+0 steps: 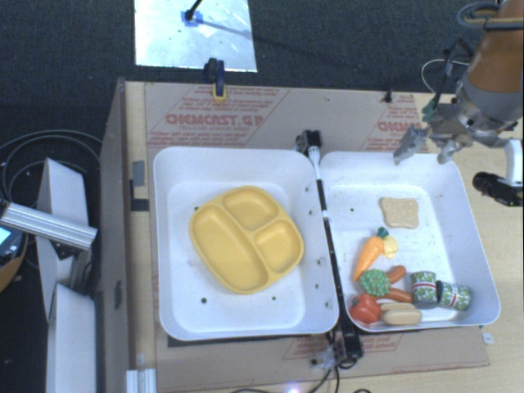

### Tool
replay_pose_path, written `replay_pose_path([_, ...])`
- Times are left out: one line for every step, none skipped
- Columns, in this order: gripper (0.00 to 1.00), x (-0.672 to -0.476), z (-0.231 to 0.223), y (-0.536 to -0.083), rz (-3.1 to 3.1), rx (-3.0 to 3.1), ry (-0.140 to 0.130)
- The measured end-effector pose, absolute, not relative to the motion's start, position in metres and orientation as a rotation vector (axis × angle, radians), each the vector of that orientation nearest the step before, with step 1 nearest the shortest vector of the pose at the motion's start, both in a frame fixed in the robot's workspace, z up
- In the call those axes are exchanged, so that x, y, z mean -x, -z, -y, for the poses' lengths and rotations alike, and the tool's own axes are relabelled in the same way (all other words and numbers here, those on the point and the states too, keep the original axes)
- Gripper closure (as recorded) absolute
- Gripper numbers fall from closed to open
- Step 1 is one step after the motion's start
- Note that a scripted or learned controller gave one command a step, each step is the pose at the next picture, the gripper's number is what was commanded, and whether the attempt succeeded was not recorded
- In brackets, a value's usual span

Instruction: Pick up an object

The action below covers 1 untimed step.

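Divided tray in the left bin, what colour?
Yellow; the divided tray shows clearly in the camera view.

toy foods (393, 281), clustered, right bin's near corner (483, 309)

Two bins sat side by side on the bench. Left bin (176, 219) held a divided tray (246, 237) near its middle. Right bin (458, 211) held a toast slice (399, 212) toward the far side, a carrot (369, 254) nearer, then broccoli (375, 282), a pepper (365, 308) and two cans (440, 291) along the near edge. The gripper (427, 142) was above the right bin's far rim.
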<state>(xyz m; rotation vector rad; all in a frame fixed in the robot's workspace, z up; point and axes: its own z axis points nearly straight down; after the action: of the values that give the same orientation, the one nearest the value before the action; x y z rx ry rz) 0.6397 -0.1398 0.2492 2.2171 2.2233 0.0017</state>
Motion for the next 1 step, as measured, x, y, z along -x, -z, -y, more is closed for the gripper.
replay_pose_path([0.0, -0.6026, 0.1165, -0.1631, -2.224, -2.221, 0.001])
